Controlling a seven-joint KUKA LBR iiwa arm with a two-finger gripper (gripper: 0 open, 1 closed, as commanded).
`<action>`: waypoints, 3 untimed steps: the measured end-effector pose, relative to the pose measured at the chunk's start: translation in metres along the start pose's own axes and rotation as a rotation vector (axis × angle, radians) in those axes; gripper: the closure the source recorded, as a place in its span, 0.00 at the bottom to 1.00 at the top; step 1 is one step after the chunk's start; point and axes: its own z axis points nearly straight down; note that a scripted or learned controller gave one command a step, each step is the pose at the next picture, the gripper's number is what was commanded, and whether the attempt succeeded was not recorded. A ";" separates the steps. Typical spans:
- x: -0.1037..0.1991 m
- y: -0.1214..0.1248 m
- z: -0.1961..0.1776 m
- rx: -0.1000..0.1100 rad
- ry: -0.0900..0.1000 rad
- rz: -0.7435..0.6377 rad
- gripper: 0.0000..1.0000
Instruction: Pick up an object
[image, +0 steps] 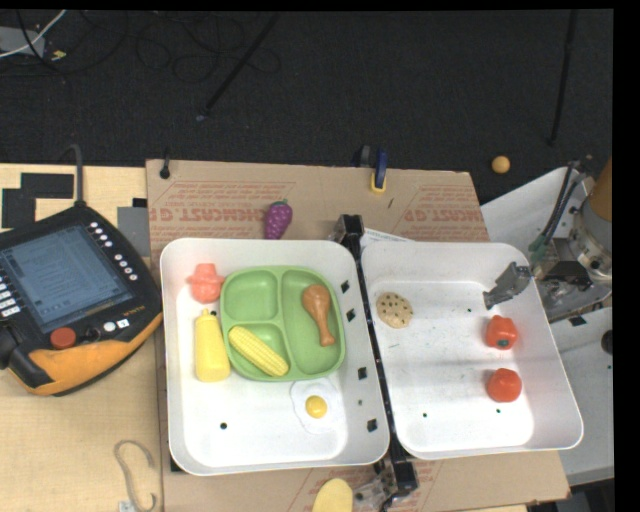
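The right bin holds a speckled cookie near its left wall and two red-orange toy vegetables, one above the other, near its right side. My gripper hangs over the bin's upper right corner, just above and slightly right of the upper red vegetable, with nothing seen in it. The left bin carries a green divided plate with a brown drumstick and a corn cob. Beside the plate lie a yellow bottle, a pink toy and a fried egg.
A control pendant lies on the bench left of the bins. Purple grapes sit on the cardboard behind the left bin, and a yellow toy lies at the front edge. The arm's body stands at the right.
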 end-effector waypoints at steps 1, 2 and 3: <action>0.000 0.002 -0.006 -0.012 -0.003 -0.002 0.00; 0.009 0.007 0.049 -0.006 0.000 -0.002 0.00; 0.016 0.013 0.110 -0.006 -0.001 -0.004 0.00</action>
